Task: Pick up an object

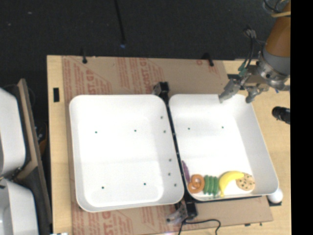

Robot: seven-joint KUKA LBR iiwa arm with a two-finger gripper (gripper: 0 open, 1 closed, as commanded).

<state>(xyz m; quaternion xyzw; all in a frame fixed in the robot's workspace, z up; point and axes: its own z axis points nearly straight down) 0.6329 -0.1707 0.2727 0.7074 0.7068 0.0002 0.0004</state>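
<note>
the arm reaches in from the right, its orange band (279, 37) high near the top right corner and the grey wrist below it. the pincer (237, 95) hangs over the far right corner of the right bin (210, 116), fingers spread apart and released, nothing between them; one finger points down-left at the bin's far rim, the other sits nearer the right wall.

the objects lie well apart from the pincer, bunched along the right bin's near edge: an orange pretzel-like ring (196, 183), a green ridged piece (211, 185) just beside it, a yellow banana (231, 178), and a round speckled cookie (245, 182) touching the banana's right end. the left bin (117, 116) sits alongside.

the cardboard sheet (122, 77) on the worktop carries red printing along its borders, too small and blurred to read.
</note>
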